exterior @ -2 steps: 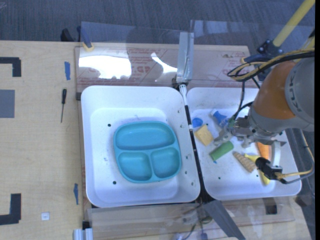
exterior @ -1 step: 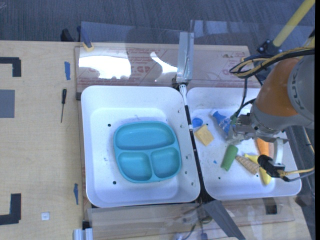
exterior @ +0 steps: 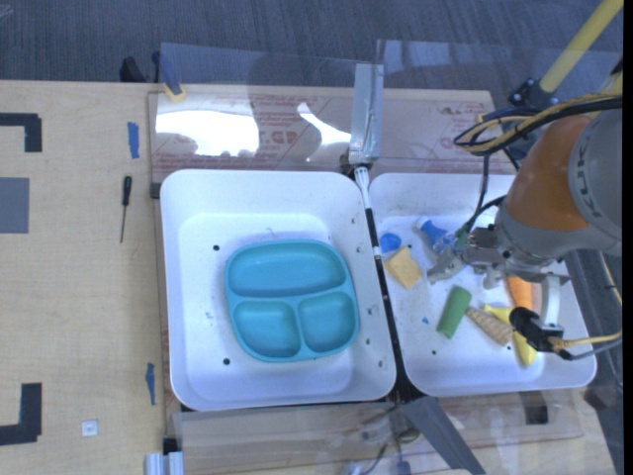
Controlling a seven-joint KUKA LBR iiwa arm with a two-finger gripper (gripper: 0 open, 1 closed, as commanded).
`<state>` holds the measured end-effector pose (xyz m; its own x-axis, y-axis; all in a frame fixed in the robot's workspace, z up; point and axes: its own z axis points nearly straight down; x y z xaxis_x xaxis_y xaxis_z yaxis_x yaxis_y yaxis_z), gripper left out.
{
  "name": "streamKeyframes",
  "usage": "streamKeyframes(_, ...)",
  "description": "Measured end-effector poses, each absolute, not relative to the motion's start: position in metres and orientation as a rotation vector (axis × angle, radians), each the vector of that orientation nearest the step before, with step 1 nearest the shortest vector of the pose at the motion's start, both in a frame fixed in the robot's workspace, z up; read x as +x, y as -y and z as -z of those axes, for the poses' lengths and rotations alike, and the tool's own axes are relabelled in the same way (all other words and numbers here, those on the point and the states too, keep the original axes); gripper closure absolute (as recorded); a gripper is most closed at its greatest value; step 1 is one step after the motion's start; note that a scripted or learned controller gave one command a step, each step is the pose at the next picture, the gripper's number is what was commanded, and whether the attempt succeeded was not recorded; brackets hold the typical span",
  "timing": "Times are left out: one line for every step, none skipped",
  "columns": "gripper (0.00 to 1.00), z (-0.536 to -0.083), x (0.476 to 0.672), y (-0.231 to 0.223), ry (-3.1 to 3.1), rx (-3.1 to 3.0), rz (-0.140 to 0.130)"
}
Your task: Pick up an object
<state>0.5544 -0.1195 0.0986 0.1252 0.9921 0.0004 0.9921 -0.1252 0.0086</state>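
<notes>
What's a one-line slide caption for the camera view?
KUKA arm's gripper hangs over the right bin among small objects, a green block nearby; the left bin holds a blue divided tray.

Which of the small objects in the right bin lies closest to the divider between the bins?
The small blue cap-like piece, just above the yellow block; the green cylinder lies farther right.

Two white bins on a wooden bench

The bench (exterior: 69, 295) was light wood (with black marks and bits of blue tape on it). The left bin (exterior: 188, 285) and the right bin (exterior: 415, 354) sat side by side on it, touching. A thin black tool (exterior: 125, 206) lay left of them.
</notes>
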Motion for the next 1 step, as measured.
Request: streamKeyframes(0.00,-0.0880,0.5100,0.0998,-2.265,2.168,-0.008)
